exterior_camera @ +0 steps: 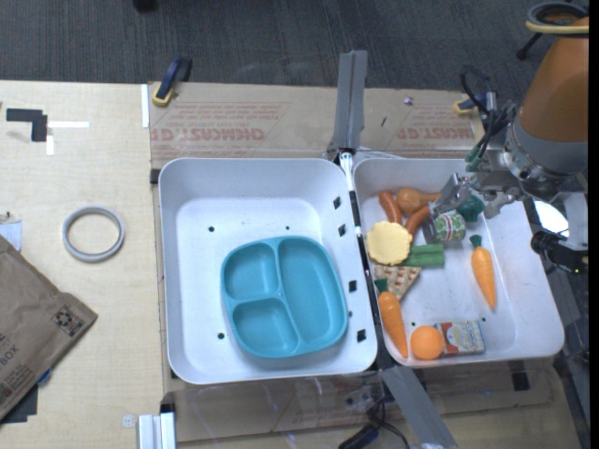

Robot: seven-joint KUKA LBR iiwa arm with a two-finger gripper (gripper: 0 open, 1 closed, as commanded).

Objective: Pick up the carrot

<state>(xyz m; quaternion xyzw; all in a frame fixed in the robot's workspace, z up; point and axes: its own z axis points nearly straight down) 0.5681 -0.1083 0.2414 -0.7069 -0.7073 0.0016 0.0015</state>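
Two carrots lie in the right bin [524, 344]. One carrot [483, 275] rests near the right wall, its green top pointing up the view. The other carrot [392, 322] lies along the left wall by the front corner. My gripper [456, 197] hangs over the back of this bin, just above a small green and white can [449, 227]. It is up and to the left of the right-hand carrot, apart from it. Nothing shows as held.
The right bin also holds orange sausage-like pieces [401, 204], a yellow round piece [388, 242], a green block [428, 255], a waffle wedge [397, 280], an orange [427, 342] and a small box [462, 337]. A blue divided plate [281, 296] sits in the left bin [187, 251].
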